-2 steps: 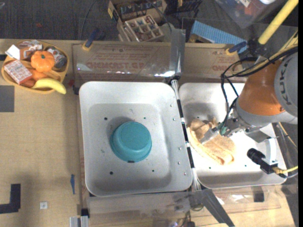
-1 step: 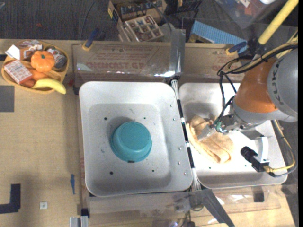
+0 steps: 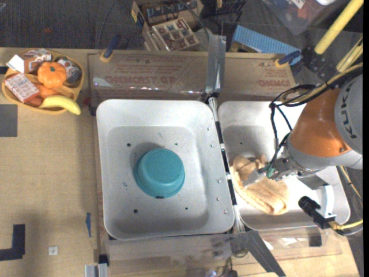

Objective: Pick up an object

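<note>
Nearest the camera, pale wooden tabletop [image 3: 46, 201], matte and faintly grained, with a few small dark marks near its left edge. Upon it, side by side and touching along a shared seam, two shallow white bins of smooth moulded plastic with rounded corners. In the left bin [image 3: 115, 120], a teal bowl [image 3: 161, 172] turned upside down, round, glossy, resting near the middle of the floor, well apart from the walls. In the right bin [image 3: 248, 117], against its left wall, a tan, bread-like lump [image 3: 266, 195], soft-looking, crusty and irregular, lying flat on the floor. Directly over that lump's upper part, the hand [image 3: 271, 171], small and metallic, low in the bin; whether spread or pressed together cannot be told from this angle, nor whether anything sits between its tips. Behind it, reaching in from the right, the arm [image 3: 323, 131], a bulky grey cylinder with a bright orange band, black cables looping off its top. Further back, a brown cardboard wall [image 3: 155, 74], printed and taped down its middle, behind both bins. At the far left of the tabletop, a shallow yellow dish [image 3: 17, 94] of toy food: an orange pumpkin [image 3: 52, 75], a yellow banana [image 3: 60, 103], small printed boxes. Beyond the cardboard, dim floor clutter.
</note>
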You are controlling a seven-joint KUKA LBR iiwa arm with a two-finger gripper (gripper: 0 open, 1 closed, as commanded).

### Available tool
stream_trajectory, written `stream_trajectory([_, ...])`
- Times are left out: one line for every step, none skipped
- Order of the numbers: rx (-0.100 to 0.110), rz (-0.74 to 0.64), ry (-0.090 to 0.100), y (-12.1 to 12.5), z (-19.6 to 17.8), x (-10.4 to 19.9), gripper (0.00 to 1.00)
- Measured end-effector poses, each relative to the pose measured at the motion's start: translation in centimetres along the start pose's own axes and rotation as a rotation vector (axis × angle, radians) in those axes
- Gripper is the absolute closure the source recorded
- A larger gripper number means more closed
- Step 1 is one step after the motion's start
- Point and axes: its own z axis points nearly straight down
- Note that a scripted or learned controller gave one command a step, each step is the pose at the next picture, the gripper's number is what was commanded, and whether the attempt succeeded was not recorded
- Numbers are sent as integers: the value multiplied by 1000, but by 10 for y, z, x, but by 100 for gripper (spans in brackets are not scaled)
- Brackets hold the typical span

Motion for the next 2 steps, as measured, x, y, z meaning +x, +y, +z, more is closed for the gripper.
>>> stream_trajectory([-3,3,1,1,-10,-1,100])
stream_trajectory([-3,3,1,1,-10,-1,0])
